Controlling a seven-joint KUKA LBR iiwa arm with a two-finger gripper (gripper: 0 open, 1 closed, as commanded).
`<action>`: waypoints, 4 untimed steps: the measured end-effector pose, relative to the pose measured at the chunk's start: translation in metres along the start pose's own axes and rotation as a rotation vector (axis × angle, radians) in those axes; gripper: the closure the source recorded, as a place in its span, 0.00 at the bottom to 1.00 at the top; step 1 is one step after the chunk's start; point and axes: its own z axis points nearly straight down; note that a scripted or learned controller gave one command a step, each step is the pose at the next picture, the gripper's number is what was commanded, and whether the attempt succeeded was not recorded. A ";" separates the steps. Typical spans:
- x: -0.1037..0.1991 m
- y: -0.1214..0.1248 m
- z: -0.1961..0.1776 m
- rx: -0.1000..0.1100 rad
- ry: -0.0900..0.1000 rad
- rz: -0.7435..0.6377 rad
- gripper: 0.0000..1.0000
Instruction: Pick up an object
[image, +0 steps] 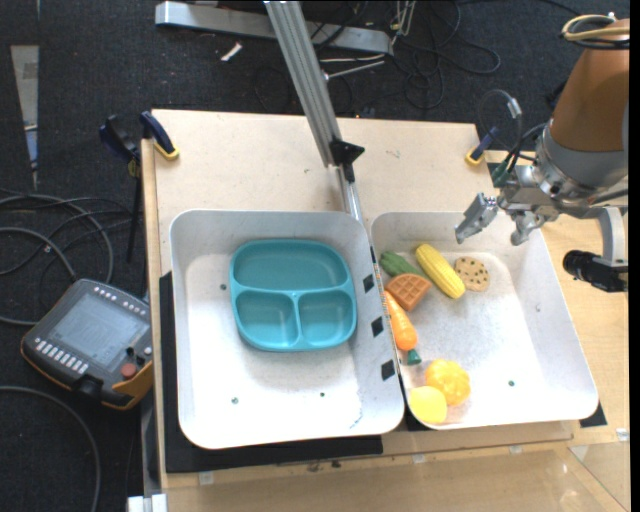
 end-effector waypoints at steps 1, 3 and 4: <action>0.000 0.000 0.000 0.000 0.000 0.000 0.00; 0.000 0.015 0.104 0.006 0.000 0.000 0.00; -0.003 0.010 0.149 0.005 0.000 0.003 0.00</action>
